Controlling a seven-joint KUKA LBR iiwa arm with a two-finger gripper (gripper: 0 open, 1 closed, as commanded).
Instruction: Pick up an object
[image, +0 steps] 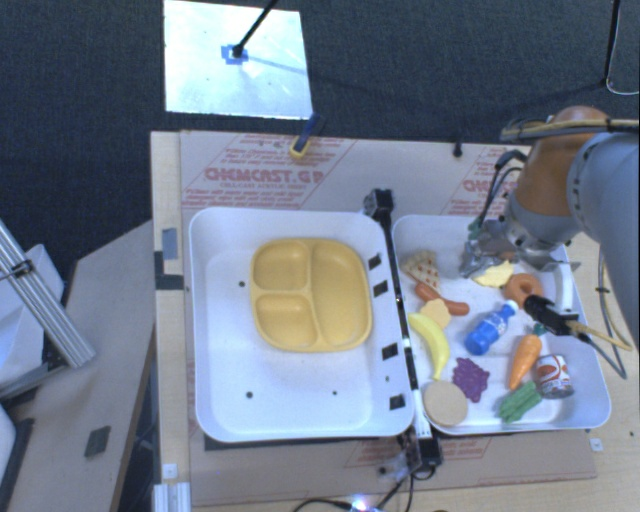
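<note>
Camera view is showing the arm (590, 190) reaching in from the right, with its pincer (485, 262) hanging low over the far part of the right bin (598, 415). A pale yellow toy piece (495, 274) is lying right under the tips, touching or nearly so. Whether the pincer is clenching it or standing released, I cannot tell from this angle.

That piece is looking like light, hollow plastic, stiff but smooth, so it is probably going to slip unless it is pinched across its narrow sides. A waffle slice (424, 268) is sitting just to its left, a doughnut (521, 290) just to its near right, and a sausage (442, 299) nearer the viewer. The yellow divided plate (309, 294) is resting in the left bin (215, 330), well apart.
</note>
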